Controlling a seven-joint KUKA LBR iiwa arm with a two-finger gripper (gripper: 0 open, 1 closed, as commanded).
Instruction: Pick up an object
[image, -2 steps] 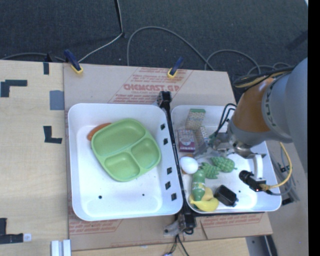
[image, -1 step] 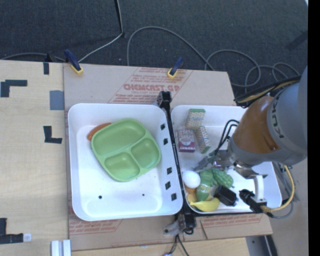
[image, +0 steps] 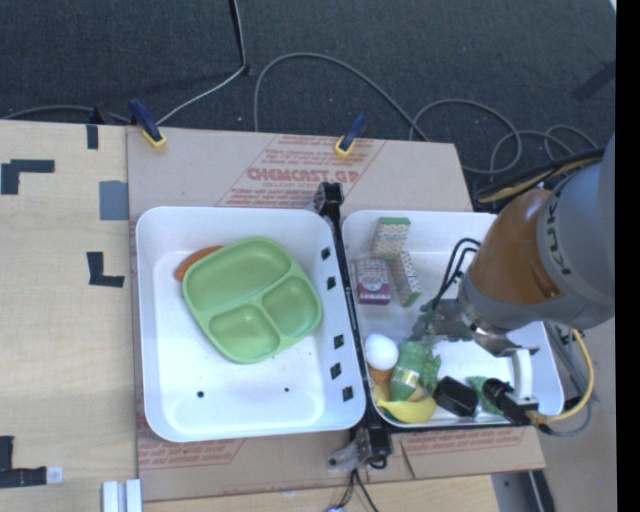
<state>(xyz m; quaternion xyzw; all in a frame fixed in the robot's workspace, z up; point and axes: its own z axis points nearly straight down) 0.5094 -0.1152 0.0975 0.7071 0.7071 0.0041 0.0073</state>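
Fingers: we cannot tell their state; the wrist and arm body cover them from above.
Gripper (image: 432, 330): we locate it low in the right bin (image: 455, 222), near that bin's centre, just above the green object.
Arm (image: 560, 250): grey, with an orange band (image: 510, 255) above the wrist; it enters over the right bin's right edge.
Green object (image: 412, 370): we see it near the right bin's front edge, just beside the gripper; contact cannot be confirmed.
White ball (image: 381, 351): at the right bin's left wall, touching or just beside the green object.
Yellow item (image: 405, 409): at the right bin's front edge, below the green object.
Black item (image: 457, 396): at the front edge, right of the yellow item.
Small boxes (image: 385, 262): we count a cluster in the right bin's rear left part.
Green tray (image: 252, 298): three compartments, in the left bin (image: 240, 415), toward its rear, over an orange item (image: 190, 262).
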